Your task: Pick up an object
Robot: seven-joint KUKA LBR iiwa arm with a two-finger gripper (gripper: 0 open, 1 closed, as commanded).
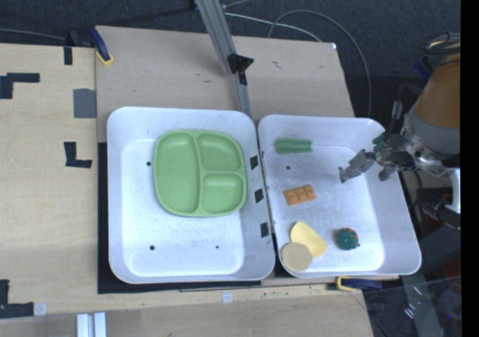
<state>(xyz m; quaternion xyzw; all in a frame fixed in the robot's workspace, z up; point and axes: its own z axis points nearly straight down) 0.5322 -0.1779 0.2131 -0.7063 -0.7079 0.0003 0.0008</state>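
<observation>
Dark carpet surrounds a pale wooden bench (45, 178) that carries two shallow white bins side by side, walled so loose things stay within the arm's reach. Inside the left bin (127, 253) lies the biggest item, a green divided plate (200, 172), flat and toward twelve o'clock of its bin. From three o'clock the grey arm (438, 122) leans over the right bin (389, 253), its gripper (358, 165) hanging above bare floor near the bin's middle; whether its fingers are spread or pressed together I cannot tell. Candidates for picking sit apart, which should leave room for a grasp: a green cylinder (293, 146) at eleven o'clock, a yellow wedge (309, 238) at six beside a tan disc (296, 256) at seven, an orange waffle piece (299, 195) left of centre, and a small teal-and-red ball (346, 239) at five
</observation>
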